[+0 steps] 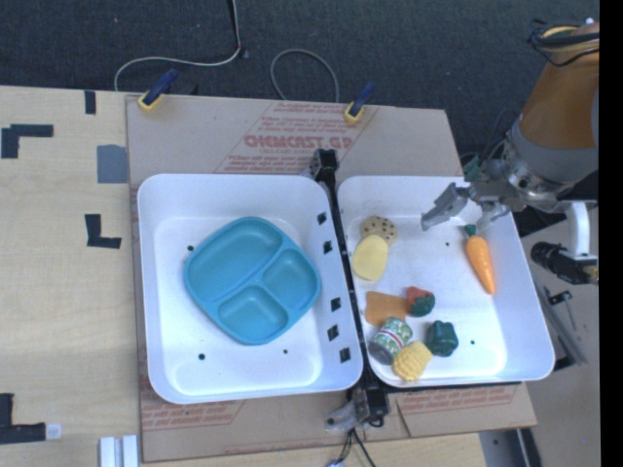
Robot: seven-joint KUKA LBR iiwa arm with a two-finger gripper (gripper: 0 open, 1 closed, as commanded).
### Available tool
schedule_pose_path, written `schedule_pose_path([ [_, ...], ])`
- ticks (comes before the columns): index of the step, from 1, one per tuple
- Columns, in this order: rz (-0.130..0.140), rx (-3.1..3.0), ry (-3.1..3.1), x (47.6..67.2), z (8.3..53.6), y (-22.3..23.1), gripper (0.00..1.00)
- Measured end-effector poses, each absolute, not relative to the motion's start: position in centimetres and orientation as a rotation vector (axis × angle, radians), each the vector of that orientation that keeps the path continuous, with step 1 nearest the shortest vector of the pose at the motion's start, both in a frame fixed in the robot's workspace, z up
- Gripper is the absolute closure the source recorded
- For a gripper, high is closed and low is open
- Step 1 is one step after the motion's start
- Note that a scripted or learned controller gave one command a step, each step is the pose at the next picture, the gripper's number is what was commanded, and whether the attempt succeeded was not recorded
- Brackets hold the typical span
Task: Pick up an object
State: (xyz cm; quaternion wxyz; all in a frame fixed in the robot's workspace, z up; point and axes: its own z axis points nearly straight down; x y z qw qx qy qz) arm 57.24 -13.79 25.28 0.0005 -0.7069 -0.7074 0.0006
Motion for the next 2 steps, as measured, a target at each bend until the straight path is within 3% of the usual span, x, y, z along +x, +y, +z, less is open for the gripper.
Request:
schedule_pose_path([
  [1,0.014,-2.211,-2.212,54.2,12.3,-12.4,0.0],
  [2,-0.004,-2.227,-2.226,52.0,8.5,-10.2,0.0],
])
